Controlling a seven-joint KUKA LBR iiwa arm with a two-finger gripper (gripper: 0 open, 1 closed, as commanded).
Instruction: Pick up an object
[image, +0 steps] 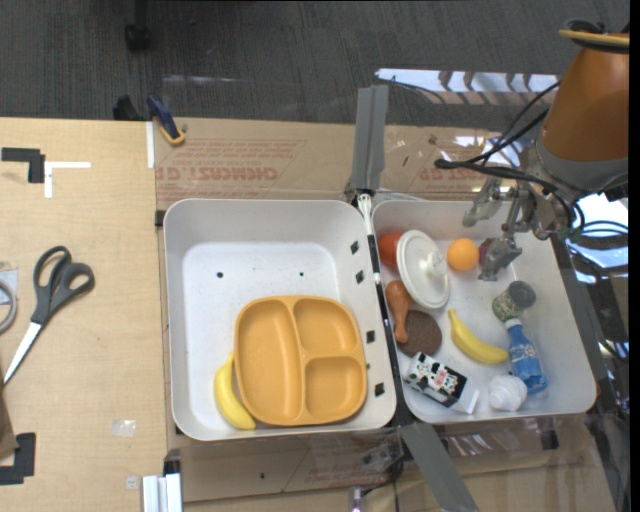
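Observation:
My gripper hangs over the back of the right bin, just right of an orange ball. Below it lie a grey cap and a blue bottle. A white round lid sits left of the ball, with a red item behind it. Nearer the front are a brown drumstick, a dark brown disc, a banana, a black-and-white carton and a white ball.
The left bin holds a yellow divided plate with a second banana tucked under its left edge. Scissors lie on the bench at far left. Cables trail from the arm above the right bin.

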